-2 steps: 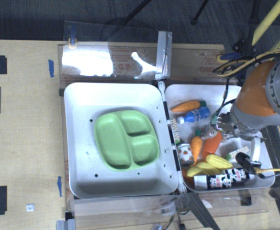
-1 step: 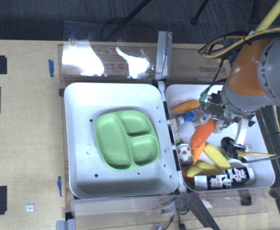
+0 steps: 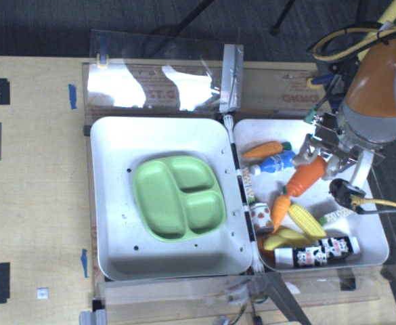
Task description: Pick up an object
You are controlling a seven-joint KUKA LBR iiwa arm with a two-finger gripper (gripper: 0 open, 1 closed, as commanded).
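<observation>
Jaws: closed on the upper end of an orange toy carrot (image 3: pixel 308 175), which hangs tilted from the gripper (image 3: pixel 321 156), its tip pointing down toward the middle of the right bin (image 3: pixel 380 246). Whether the carrot is clear of the bin floor cannot be told from this slanted view.

Just below the carrot's tip: a smaller carrot (image 3: pixel 280 210), a corn cob (image 3: pixel 306 220), and a yellow banana-like piece (image 3: pixel 283 237). Toward the bin's far edge: another carrot (image 3: pixel 263 149) and a blue bottle (image 3: pixel 275 162). Along the near edge: a black-and-white patterned bottle (image 3: pixel 316 252).

Left bin (image 3: pixel 110 141) carries a green divided plate (image 3: pixel 179 196) at its centre.

Judgement: the step is the lift. Grip is near one end, so the carrot may swing or slip; raise straight and slowly, keeping the dangling tip from dragging across the pile beneath.
</observation>
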